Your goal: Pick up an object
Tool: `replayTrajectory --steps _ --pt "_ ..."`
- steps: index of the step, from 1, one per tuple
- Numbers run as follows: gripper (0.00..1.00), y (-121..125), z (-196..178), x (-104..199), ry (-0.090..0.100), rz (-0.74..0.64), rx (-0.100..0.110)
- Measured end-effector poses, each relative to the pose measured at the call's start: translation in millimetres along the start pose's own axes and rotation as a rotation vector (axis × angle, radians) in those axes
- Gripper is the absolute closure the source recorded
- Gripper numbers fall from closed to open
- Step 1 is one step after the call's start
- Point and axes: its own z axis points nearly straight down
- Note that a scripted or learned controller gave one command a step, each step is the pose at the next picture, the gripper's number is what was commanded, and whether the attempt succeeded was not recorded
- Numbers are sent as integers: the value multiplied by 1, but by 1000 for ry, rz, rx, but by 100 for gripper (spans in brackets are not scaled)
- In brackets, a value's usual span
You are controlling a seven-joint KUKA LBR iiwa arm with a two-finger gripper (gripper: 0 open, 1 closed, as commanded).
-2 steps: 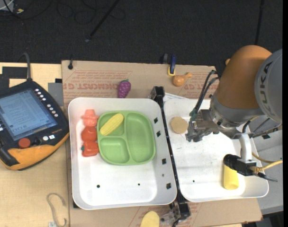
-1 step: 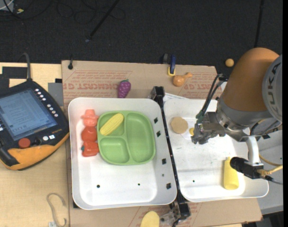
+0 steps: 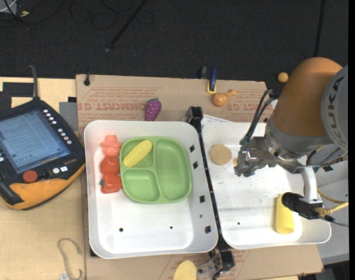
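Note:
My gripper [image 3: 243, 167] hangs over the right bin [image 3: 253, 226], just right of a tan round disc [image 3: 220, 154] lying near that bin's back left corner. A yellow cylinder [image 3: 284, 217] lies at the right bin's front right. In the left bin [image 3: 136, 232] a green divided plate [image 3: 157, 174] carries a yellow corn cob [image 3: 136, 152]. A red and pink toy [image 3: 110, 165] lies beside the plate on its left. Nothing shows between the gripper and the disc.
A purple grape bunch [image 3: 153, 108] and an orange pear-like toy [image 3: 223, 97] lie on the cardboard behind the bins. A teach pendant [image 3: 28, 150] sits at the left. A yellow object [image 3: 185, 270] lies in front of the bins.

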Motion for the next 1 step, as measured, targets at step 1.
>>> replayTrajectory --steps 1 --pt "100 -4 19 1 -1 -1 2"
